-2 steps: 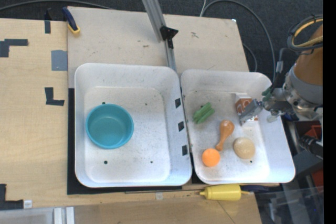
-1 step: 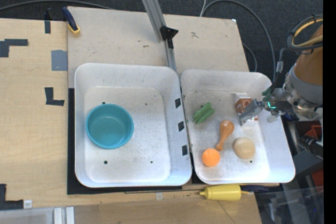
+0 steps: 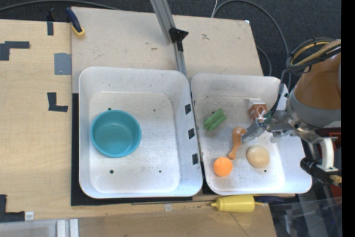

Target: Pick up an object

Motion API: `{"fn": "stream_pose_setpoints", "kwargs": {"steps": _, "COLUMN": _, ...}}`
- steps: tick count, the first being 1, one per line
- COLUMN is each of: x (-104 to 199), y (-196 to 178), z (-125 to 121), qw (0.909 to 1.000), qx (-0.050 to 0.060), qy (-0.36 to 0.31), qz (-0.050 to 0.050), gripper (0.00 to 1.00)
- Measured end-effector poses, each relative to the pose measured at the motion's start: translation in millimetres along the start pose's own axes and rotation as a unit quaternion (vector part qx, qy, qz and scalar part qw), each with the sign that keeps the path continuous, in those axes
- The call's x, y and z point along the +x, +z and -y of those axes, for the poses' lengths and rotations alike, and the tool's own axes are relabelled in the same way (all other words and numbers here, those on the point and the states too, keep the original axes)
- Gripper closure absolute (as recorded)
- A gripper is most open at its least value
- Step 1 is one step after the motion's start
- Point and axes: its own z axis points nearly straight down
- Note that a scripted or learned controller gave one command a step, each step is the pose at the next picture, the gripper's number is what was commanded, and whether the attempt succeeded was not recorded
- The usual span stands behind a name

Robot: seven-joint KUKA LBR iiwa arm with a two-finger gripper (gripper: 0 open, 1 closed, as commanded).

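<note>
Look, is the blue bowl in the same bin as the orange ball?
No, the blue bowl sits in the left bin, while the orange ball lies in the right bin.

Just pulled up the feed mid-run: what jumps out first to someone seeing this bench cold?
The teal bowl sits alone in the left bin. The right bin is crowded: a green piece, an orange ball, a cream round object and a brown spoon-like piece. The gripper reaches in from the right, low above that clutter.

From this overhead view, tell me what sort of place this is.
Probably a robot grasping test bench: two white bins with toy items, a grey-and-orange arm, and loose cables on dark carpet.
</note>
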Motion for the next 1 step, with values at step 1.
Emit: {"fn": "stream_pose_setpoints", "kwargs": {"steps": 1, "x": 5.1, "y": 46.5, "z": -4.8, "qw": 1.0000, "qx": -0.001, "qy": 0.000, "qz": 0.000, "gripper": 0.00}}
